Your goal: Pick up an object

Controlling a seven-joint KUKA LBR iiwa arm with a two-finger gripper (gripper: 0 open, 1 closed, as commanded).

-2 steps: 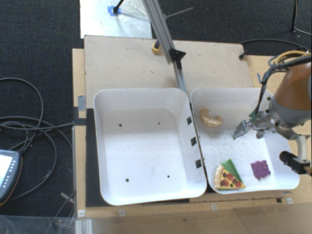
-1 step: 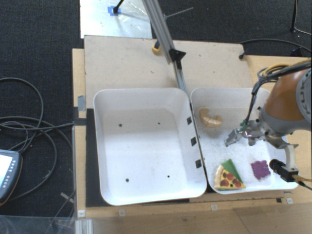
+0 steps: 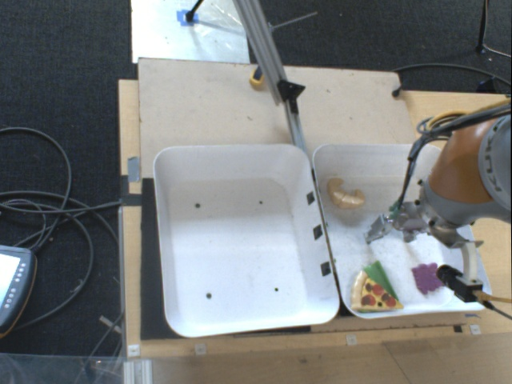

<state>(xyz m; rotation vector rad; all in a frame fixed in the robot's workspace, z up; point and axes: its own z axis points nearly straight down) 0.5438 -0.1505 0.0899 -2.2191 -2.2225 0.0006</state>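
Observation:
In the right bin (image 3: 376, 160) lie three objects. A tan croissant (image 3: 346, 194) rests near the bin's left wall, toward the back. A toy pizza slice (image 3: 374, 290) with red dots and a green edge sits at the front left corner. A purple piece (image 3: 426, 278) lies at the front right. My gripper (image 3: 390, 227) hangs over the middle of this bin, between the croissant and the pizza slice and left of the purple piece. I see nothing held in it.
The left bin (image 3: 168, 214) stands beside the right one, sharing a rim (image 3: 318, 230) with black clips. A slanted metal pole (image 3: 268, 50) crosses the back of the bench. Cables and a tablet (image 3: 12, 282) lie on the floor at left.

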